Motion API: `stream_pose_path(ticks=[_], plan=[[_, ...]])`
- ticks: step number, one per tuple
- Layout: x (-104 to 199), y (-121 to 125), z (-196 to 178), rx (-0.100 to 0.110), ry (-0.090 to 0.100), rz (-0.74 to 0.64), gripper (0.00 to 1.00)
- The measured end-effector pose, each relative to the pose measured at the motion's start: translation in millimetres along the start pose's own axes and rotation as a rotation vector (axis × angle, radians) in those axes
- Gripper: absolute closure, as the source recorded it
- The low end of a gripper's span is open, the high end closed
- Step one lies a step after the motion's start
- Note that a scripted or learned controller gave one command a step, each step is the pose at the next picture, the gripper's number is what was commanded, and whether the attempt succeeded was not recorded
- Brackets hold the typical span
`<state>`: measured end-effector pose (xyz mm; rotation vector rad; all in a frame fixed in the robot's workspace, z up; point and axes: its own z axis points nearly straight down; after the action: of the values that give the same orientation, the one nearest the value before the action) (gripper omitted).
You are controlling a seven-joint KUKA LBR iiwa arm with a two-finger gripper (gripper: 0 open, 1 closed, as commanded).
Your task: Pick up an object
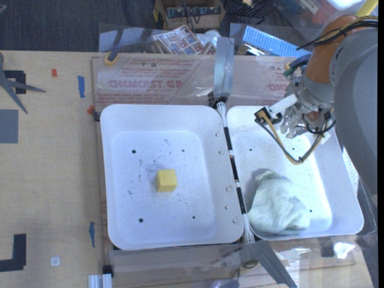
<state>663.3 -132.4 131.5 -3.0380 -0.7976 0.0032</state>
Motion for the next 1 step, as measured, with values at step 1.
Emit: stream_pose_path(ticks=[1], plan=[[-42.9,20.4,22.1,0.005,-0.004,0.292,1.00]])
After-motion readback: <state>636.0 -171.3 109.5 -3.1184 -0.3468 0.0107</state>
